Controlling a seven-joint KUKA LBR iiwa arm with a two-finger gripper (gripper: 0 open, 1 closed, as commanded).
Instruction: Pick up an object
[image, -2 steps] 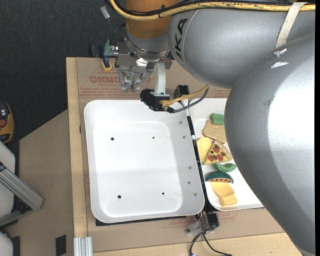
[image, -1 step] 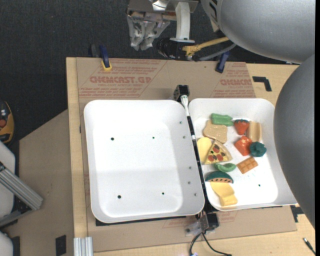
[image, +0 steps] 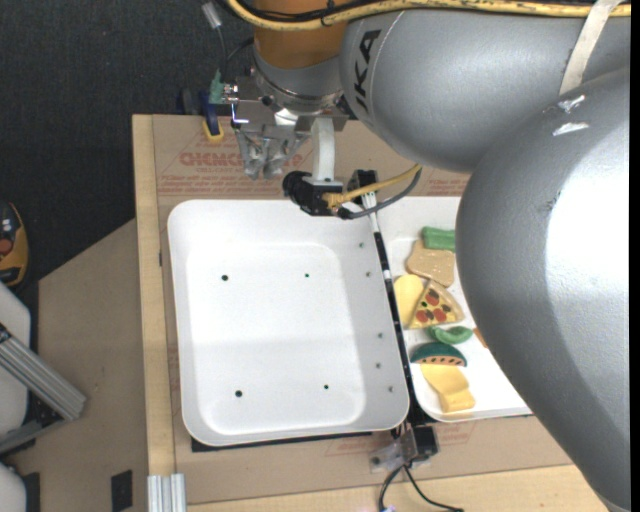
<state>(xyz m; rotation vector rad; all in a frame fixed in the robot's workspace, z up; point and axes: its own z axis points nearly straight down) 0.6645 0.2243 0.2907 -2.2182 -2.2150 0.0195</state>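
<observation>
Grey arm (image: 520, 200) casing lies nearest the camera, covering the bench's right side and hiding much of the right bin (image: 480, 405). Beneath its edge, toy food pieces sit in a line along that bin's left wall: a green piece (image: 437, 238) toward the far end, a tan slice (image: 432, 264) next, a yellow wedge (image: 406, 298) touching a pizza slice (image: 434, 306), then a watermelon slice (image: 438, 353), and a cheese block (image: 449, 385) closest to the near edge. The left bin (image: 200, 300) shows its white floor with small dark holes.

The gripper (image: 262, 160) hangs below the orange band, beyond the far edge of the left bin, over the brown board (image: 160, 180). Whether it is open or closed cannot be made out; nothing is visibly held.

Any pick turns on this: all the food lies toward the bench's near right from the gripper, across the far right corner of the left bin and over the wall between the bins. The green piece and the tan slice are nearest, I judge. The row as a whole runs far to near along that wall; the pizza slice seems to point its tip toward the far edge, and the cheese block lies lengthwise the same way.
</observation>
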